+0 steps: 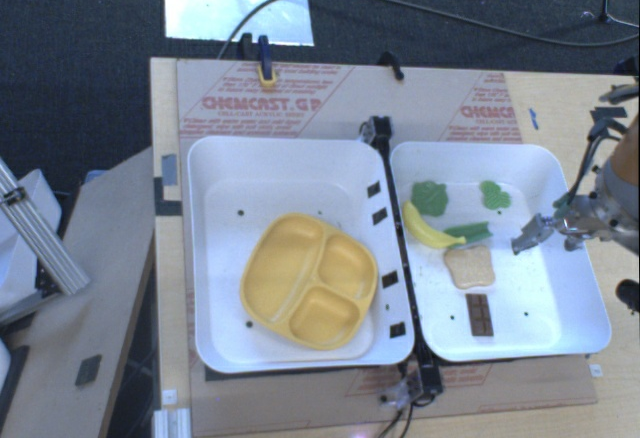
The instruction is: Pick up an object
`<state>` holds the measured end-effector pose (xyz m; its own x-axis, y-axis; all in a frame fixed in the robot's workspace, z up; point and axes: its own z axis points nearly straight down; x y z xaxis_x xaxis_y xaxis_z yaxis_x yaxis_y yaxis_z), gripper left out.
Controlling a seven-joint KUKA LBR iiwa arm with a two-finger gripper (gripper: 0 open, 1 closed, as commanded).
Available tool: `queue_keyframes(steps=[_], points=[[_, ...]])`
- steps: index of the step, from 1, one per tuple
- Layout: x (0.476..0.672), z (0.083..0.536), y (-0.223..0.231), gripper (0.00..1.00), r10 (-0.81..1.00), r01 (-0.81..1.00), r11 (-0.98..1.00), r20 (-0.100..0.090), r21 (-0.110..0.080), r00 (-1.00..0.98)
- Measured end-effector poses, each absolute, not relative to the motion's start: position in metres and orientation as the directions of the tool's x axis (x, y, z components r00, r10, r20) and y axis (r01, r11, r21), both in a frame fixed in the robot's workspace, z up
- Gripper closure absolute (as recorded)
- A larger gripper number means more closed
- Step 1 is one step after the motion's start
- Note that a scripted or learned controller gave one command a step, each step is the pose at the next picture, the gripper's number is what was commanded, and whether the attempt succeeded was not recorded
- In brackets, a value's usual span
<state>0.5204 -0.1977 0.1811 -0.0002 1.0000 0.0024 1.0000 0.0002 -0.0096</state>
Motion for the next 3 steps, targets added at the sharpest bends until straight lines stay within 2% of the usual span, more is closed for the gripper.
queue_keyframes(steps=[1, 2, 3], points=[[0.523, 0.187, -0.197, 0.0, 1.0, 1.0, 0.003, 0.0, 0.001, -0.003], [0.516, 0.128, -0.194, 0.0, 1.0, 1.0, 0.001, 0.001, -0.002, -0.001], [0.518, 0.085, -0.194, 0.0, 1.0, 1.0, 0.001, 0.001, 0.003, -0.001]])
